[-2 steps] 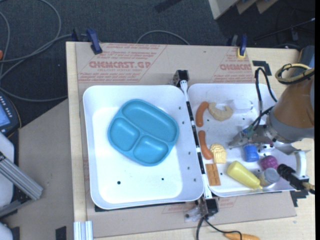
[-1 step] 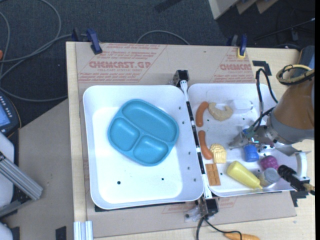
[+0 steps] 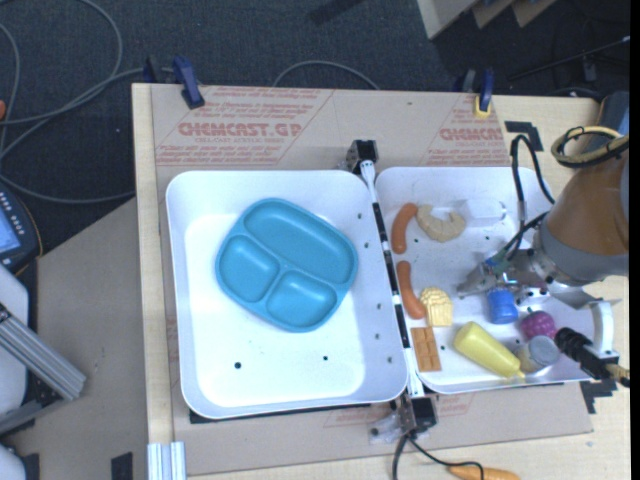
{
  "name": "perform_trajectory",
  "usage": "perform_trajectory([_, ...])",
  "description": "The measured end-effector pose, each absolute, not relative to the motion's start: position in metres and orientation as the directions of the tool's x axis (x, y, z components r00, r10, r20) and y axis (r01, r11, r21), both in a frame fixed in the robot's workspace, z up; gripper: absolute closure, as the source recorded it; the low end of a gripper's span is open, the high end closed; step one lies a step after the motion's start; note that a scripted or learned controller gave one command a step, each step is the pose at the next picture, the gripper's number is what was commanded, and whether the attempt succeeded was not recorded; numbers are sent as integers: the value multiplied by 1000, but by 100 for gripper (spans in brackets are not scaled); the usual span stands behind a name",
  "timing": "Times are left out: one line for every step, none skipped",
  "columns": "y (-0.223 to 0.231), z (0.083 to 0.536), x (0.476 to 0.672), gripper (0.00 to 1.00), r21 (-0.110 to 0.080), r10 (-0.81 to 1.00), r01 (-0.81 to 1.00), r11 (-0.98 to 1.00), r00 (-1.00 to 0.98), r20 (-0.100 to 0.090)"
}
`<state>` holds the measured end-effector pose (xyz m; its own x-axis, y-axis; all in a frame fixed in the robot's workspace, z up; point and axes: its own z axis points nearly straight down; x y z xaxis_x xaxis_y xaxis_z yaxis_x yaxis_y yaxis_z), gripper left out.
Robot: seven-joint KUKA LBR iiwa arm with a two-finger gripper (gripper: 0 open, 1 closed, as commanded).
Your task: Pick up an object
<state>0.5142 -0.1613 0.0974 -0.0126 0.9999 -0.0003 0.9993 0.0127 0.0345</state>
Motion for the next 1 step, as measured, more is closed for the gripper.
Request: perform_trajectory([-164,98,516,0,29,1000,1000,13,-14,8])
